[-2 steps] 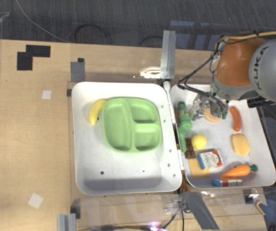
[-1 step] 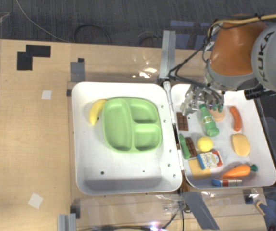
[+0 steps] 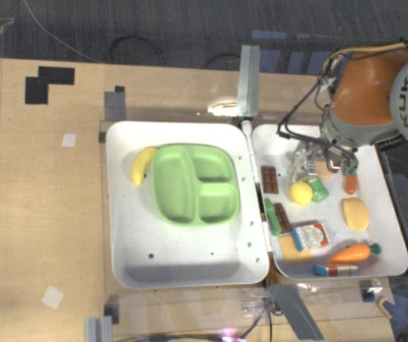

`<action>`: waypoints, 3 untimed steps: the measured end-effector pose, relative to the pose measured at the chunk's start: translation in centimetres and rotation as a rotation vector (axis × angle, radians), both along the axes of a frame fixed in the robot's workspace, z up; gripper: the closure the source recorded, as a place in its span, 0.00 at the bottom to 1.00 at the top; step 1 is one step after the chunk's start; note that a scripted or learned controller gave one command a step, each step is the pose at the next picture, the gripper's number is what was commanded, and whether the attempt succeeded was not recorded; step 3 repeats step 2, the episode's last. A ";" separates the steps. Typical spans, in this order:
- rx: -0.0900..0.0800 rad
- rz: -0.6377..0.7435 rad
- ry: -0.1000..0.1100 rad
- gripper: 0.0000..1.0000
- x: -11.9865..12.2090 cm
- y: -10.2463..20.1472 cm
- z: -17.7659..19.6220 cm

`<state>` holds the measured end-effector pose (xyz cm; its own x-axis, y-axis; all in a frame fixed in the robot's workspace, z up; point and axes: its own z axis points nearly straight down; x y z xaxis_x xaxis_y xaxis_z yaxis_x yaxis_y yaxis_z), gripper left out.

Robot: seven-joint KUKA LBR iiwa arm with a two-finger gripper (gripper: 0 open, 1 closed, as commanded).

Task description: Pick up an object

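Camera view:

- Surface (image 3: 40, 212): pale wood, bearing two shallow white bins side by side
- Left bin (image 3: 139, 255): holds a green divided tray (image 3: 193, 184) with three compartments, and a banana (image 3: 142, 164) lying just beside the tray's left edge, touching or nearly so
- Right bin (image 3: 392, 251): holds the loose items listed below
- Arm (image 3: 371, 84): grey with an orange band, reaching in from the right over the far part of the right bin
- Claw (image 3: 310, 164): metallic, lowered over the upper middle of the right bin, just above the lemon; whether it is released or clenched I cannot tell (the parts blur together), and nothing is seen grasped in it
- Lemon (image 3: 301, 193): yellow, round, touching a green piece (image 3: 318, 189) at its right
- Two brown chocolate bars: one (image 3: 268, 179) near the bin's left wall, one (image 3: 281, 218) lower
- Small orange item (image 3: 350, 184): right of the claw
- Pale yellow oval item (image 3: 356, 214): near the right wall
- Small packet (image 3: 310, 236) with blue and red print: lying on a yellow slab (image 3: 288, 247)
- Carrot (image 3: 353, 254): orange with green tip, near the front wall
- Blue and red marker-like item (image 3: 335, 269): just in front of the carrot
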<state>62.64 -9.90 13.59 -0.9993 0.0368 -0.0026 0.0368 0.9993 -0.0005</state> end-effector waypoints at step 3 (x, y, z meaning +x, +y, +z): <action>0.002 0.026 -0.009 1.00 -3.3 6.4 5.8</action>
